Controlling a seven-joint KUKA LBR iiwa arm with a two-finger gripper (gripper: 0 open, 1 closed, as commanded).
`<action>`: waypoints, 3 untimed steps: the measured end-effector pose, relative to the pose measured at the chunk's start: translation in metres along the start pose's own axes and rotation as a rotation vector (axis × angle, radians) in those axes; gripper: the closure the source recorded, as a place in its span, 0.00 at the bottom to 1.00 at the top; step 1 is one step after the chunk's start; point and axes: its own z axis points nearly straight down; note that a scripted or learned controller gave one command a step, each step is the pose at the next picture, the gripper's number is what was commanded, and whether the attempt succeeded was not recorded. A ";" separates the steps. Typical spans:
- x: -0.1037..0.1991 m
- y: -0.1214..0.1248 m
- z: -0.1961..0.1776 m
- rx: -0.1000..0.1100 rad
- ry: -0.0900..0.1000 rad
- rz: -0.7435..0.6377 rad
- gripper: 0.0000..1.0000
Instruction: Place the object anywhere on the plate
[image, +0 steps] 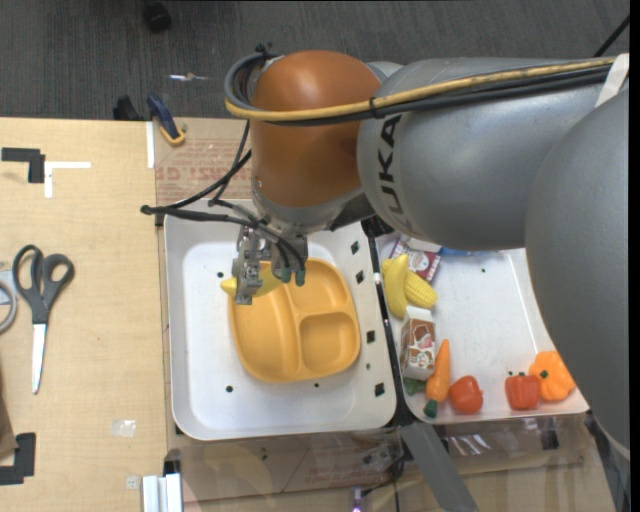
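Note:
A yellow divided plate (300, 335) lies in the left white bin (200, 400). My gripper (268, 272) hangs over the plate's upper left rim, below the orange band of the arm. A small yellow object (231, 286) peeks out just left of the gripper, at the plate's edge. The gripper hides most of it, and I cannot tell whether it is held or resting on the bin floor.
The right bin (490, 300) holds a yellow corn cob (408, 285), a small carton (419, 345), a carrot (439, 370), a red tomato (465, 394), and red and orange peppers (538, 382). Scissors (40, 290) lie on the wooden bench at left.

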 end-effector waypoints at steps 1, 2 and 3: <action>-0.019 0.000 0.076 0.001 0.002 -0.031 1.00; 0.029 -0.007 0.025 0.000 0.001 -0.277 1.00; -0.031 0.002 0.042 -0.001 -0.002 -0.386 1.00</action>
